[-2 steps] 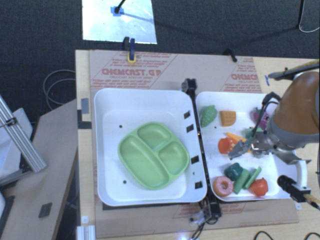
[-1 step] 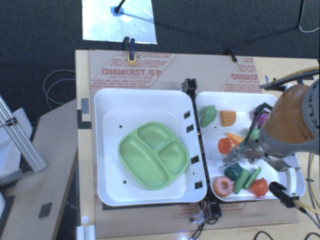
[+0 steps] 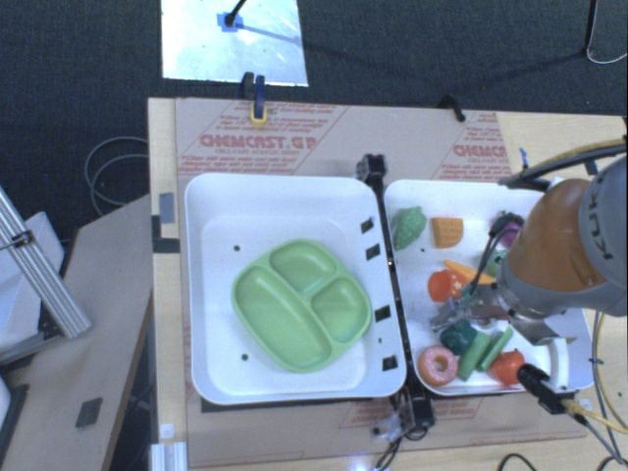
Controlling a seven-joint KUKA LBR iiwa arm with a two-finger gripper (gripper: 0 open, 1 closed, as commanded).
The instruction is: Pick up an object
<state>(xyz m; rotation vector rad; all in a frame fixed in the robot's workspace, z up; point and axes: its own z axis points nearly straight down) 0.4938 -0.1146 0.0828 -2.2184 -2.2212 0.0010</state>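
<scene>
The right bin (image 3: 417,199) holds several toy foods: a green leafy piece (image 3: 409,226), an orange block (image 3: 447,232), a purple item (image 3: 506,229), a red tomato (image 3: 441,285), an orange carrot (image 3: 461,269), a dark green piece (image 3: 456,339), a green cucumber (image 3: 483,351), a pink donut (image 3: 438,364) and a red piece (image 3: 507,366). My gripper (image 3: 454,312) is low in this bin, just below the tomato and above the dark green piece. The orange-banded wrist (image 3: 549,248) covers the bin's right side.
The left bin (image 3: 211,263) holds a light green divided plate (image 3: 301,304). A black divider with clips (image 3: 383,263) runs between the bins. Cardboard (image 3: 294,135) lies behind them, and a shiny sheet (image 3: 234,27) lies farther back.
</scene>
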